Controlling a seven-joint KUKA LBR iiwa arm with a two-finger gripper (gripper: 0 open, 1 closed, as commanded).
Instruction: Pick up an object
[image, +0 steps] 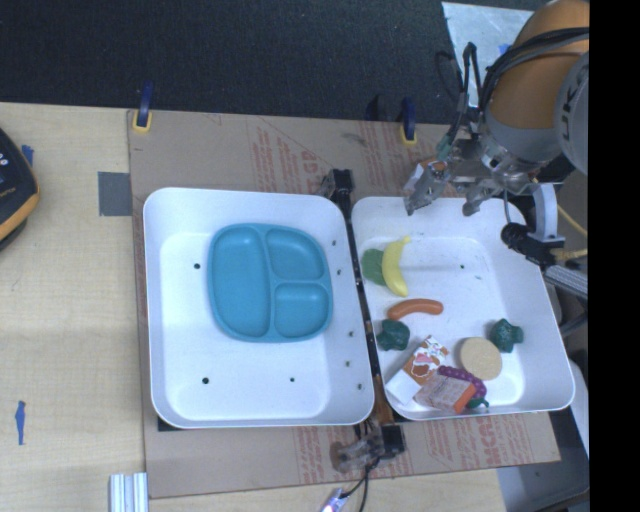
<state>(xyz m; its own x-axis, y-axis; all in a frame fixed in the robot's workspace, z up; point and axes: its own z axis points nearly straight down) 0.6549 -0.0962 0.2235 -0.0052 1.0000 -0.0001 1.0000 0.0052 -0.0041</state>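
Snack packet (432, 372) sits at the right bin's (545, 330) near edge; my hand (448, 192) hovers spread open, empty, above the far edge.

Two white bins sit on brown cardboard printed with faded red lettering (300, 150), over a pale wood bench (60, 300). The left bin (165, 300) carries a light blue divided plate (270, 282). In the right bin (540, 300), near its left edge, lie a yellow banana (397, 265) and a green piece (373, 266); toward the middle is an orange-red sausage (415, 309). Two dark green broccoli pieces (393, 335) (506, 334), a tan round biscuit (480, 357) and a red-and-white patterned packet (428, 360) lie near its front edge. The arm's band (535, 75) is orange. Blue clamps with a yellow tip (143, 108) grip the cardboard's far edge.
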